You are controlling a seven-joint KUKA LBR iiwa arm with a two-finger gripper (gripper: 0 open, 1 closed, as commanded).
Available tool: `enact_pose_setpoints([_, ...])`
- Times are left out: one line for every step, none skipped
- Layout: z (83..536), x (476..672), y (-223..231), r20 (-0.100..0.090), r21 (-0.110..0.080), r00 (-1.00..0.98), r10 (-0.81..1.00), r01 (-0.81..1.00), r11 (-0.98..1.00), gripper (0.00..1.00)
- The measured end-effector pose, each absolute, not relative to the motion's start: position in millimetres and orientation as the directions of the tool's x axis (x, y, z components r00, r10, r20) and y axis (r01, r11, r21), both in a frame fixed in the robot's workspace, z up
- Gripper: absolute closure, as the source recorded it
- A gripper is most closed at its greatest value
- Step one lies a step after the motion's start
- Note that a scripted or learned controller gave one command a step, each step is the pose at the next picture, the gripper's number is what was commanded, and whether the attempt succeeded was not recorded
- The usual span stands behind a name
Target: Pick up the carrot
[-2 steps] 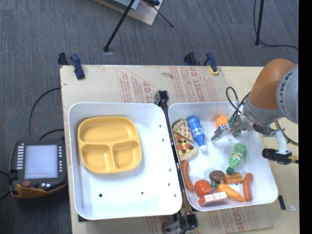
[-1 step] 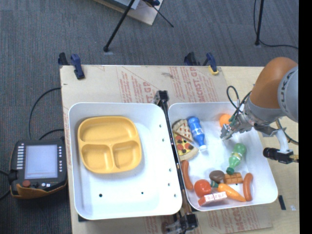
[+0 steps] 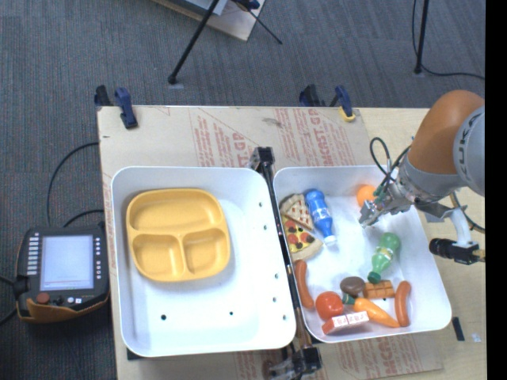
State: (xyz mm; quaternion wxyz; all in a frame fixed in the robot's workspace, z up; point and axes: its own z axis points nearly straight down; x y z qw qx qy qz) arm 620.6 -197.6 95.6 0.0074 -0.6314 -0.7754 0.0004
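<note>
Orange toy carrot (image 3: 376, 313) lies wedged among crowded play food, well apart from the hand (image 3: 370, 214); whether that hand is spread, I cannot tell. A grab may snag neighbours.

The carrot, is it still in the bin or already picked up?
In the bin: the carrot lies flat among toys in the right bin, apart from the gripper.

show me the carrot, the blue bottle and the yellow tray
carrot (image 3: 375, 312), camera view, middle of its orange body
blue bottle (image 3: 319, 210), camera view, its blue middle
yellow tray (image 3: 179, 233), camera view, the divider between its compartments
</note>
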Motion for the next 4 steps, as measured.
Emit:
enact_pose_setpoints([101, 620.6, -198, 0.015, -0.013, -0.202, 0.979, 0.979, 0.202, 1.00])
enact_pose_setpoints([107, 620.8, -198, 0.019, -0.016, -0.201, 0.979, 0.979, 0.202, 1.00])
enact_pose_setpoints([83, 633.1, -207, 0.006, -0.004, -0.460, 0.888, 0.888, 0.460, 1.00])
enact_pose_setpoints([90, 634.0, -206, 0.009, -0.005, -0.460, 0.888, 0.888, 0.460, 1.00])
